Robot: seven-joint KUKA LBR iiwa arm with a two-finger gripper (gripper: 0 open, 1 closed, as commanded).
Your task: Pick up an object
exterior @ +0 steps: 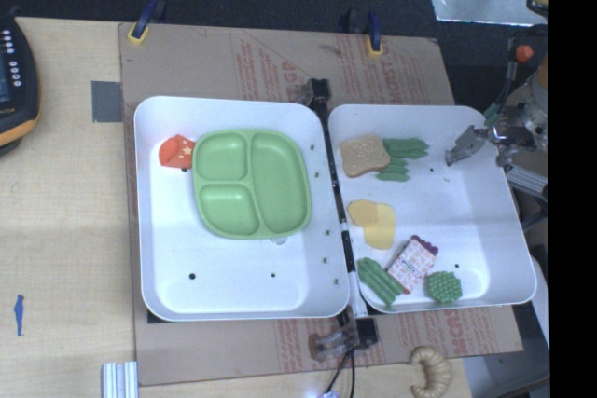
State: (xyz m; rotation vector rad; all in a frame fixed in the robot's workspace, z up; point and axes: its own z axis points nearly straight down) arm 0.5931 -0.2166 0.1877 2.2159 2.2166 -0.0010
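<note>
My gripper point(485, 152) hangs over the right bin's point(485, 228) far right edge, open, with nothing between its fingers. The right bin holds a slice of toast point(364, 154), green pea pods point(403, 147) beside it, a yellow cheese piece point(373, 222), a green bean pod point(377, 280), a pink and white packet point(412, 263) and a green broccoli piece point(444, 286). The pea pods lie closest to the gripper, a short way to its left. In the left bin point(187, 284) rests a green divided plate point(252, 182) with a red toy point(175, 151) at its left.
Both bins sit on a cardboard sheet point(233, 61) clamped at the back. A black and orange controller point(14, 84) lies at the far left of the bench. A tan curved object point(431, 370) lies in front of the right bin.
</note>
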